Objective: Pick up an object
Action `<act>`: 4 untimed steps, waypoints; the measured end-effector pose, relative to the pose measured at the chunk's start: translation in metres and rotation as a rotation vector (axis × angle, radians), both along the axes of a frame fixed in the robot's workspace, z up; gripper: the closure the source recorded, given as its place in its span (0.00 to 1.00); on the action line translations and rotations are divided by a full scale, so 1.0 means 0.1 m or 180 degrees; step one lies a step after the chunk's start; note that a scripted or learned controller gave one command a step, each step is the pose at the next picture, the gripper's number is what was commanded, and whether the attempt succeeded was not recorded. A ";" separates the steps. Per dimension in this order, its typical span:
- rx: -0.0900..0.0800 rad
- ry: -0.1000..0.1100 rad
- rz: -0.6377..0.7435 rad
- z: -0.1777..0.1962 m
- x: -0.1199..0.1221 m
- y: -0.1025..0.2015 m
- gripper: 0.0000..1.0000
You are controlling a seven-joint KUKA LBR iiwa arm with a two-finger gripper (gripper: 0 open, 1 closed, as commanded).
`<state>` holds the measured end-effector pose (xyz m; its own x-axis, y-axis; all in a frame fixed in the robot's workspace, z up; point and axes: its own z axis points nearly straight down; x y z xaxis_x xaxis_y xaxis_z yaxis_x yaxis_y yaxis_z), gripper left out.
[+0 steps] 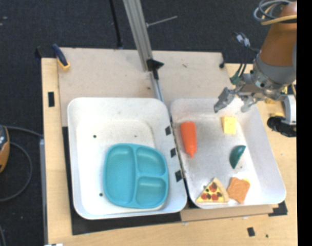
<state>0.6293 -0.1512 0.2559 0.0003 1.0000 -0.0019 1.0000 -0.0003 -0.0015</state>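
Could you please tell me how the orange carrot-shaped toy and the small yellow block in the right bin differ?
The orange carrot-shaped toy is long and rounded, while the small yellow block is squat and squarish. The carrot is clearly the larger of the two. The carrot lies near the bin's left wall, whereas the block sits farther right, just below the gripper. Both rest on the floor of the right white bin, apart from each other and ungrasped.

Blue divided plate point(136, 176) in left white bin point(81, 111), aluminium rail point(137, 27) behind
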 end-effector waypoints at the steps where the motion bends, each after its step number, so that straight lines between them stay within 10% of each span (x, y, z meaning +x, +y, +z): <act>1: 0.0003 0.0005 0.0008 -0.55 0.05 0.07 0.00; 2: 0.0002 0.0003 0.0013 -1.08 0.15 0.10 0.00; 3: -0.0003 -0.0019 0.0012 -0.92 0.16 0.09 1.00; 4: -0.0001 -0.0028 0.0011 -0.28 0.22 0.09 1.00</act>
